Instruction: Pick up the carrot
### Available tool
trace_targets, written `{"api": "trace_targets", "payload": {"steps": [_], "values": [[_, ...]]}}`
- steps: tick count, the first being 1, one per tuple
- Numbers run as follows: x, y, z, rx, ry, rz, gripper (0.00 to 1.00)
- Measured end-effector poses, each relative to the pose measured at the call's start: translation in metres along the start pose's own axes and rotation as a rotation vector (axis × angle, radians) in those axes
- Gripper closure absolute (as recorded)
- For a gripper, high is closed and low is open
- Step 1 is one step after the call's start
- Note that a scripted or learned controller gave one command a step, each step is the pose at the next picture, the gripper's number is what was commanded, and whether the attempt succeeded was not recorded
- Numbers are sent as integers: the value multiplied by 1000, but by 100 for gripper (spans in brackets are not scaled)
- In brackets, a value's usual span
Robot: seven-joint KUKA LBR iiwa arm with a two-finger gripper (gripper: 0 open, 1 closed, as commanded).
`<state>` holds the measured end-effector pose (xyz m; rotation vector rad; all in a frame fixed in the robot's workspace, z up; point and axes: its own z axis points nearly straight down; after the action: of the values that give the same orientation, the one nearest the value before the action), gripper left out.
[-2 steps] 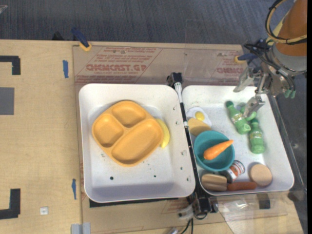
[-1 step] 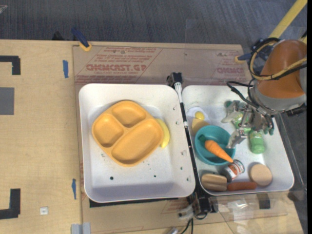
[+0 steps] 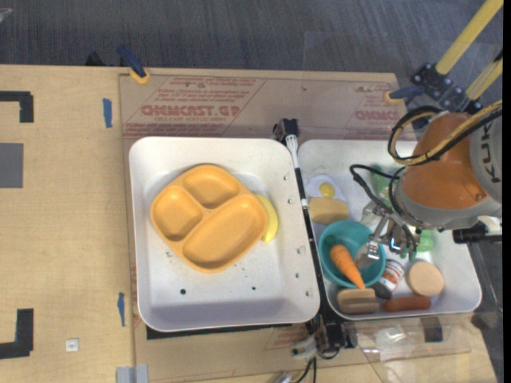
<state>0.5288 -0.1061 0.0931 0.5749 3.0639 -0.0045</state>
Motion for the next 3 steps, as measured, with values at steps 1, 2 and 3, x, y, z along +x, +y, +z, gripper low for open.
{"api": "trace_targets", "payload": {"steps": [1, 2, 3], "values": [[53, 61, -100, -8, 6, 33, 0], [33, 34, -93, 4, 19, 290, 0], [-5, 17, -8, 9, 24, 567, 0]]}}
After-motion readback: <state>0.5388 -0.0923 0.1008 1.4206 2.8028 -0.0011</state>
